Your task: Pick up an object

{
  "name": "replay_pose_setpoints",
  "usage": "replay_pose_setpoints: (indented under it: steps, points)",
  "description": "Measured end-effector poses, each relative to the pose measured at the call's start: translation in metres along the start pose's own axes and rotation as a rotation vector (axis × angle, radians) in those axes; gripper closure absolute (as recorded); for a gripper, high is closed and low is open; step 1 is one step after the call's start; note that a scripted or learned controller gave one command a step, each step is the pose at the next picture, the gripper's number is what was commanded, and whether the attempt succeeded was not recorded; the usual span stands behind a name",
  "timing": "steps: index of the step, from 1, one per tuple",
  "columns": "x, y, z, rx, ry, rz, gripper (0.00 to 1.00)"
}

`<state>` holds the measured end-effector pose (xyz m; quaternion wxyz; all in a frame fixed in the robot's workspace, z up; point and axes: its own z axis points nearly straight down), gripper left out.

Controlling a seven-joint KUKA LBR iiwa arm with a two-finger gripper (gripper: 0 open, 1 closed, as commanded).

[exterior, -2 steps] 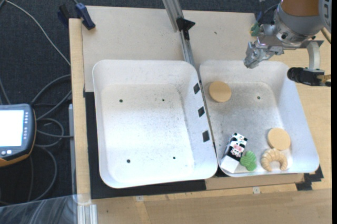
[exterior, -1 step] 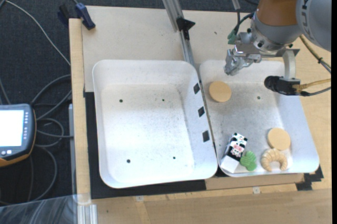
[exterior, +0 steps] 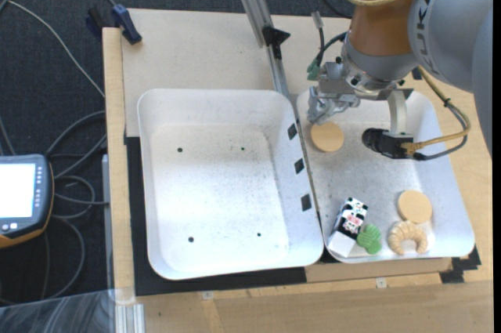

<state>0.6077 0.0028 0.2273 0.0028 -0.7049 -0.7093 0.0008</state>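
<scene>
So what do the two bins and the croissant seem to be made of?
The two bins, left and right, look like thin moulded white plastic: matte, rounded rims, dark scuff specks. The croissant looks like a toy, perhaps plastic or rubber: an even pale tan with neat moulded ridges. The view leaves its exact material open.

I am counting two white bins sitting side by side, the left bin point(exterior: 211, 182) and the right bin point(exterior: 450, 190). I am seeing two tan round discs, one point(exterior: 327, 138) at upper centre, one point(exterior: 414, 206) at lower right, plus one croissant-shaped piece point(exterior: 409, 237), one green piece point(exterior: 369, 238) and one black-and-white block point(exterior: 350, 220).
</scene>
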Motion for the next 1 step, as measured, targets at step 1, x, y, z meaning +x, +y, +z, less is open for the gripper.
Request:
replay_pose_setpoints:
  steps: [1]
  points:
    - [0.0517,-0.0316,-0.0069,0.000,0.001,-0.001,1.00]
